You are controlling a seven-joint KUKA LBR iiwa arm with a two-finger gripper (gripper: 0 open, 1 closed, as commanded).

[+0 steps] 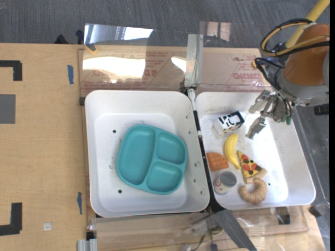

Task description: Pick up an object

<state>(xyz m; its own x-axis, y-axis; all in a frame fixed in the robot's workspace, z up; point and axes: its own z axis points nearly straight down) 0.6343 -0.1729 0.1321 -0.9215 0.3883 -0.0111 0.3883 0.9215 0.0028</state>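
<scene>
In the right bin [298,156] lie several small objects: a black-and-white box [230,121], a yellow banana [231,149], a pizza slice [250,166], an orange piece [217,161], a grey round can [227,180] and a tan croissant [253,191]. My gripper [252,121] hangs over the upper part of this bin, just right of the black-and-white box and above the banana. It is open, with nothing between its fingers.
The left bin [99,114] holds a teal divided plate [152,158]. A raised divider [194,124] separates the two bins. Clear plastic sheeting [157,67] stands behind them. Brown board [36,140] covers the bench at left.
</scene>
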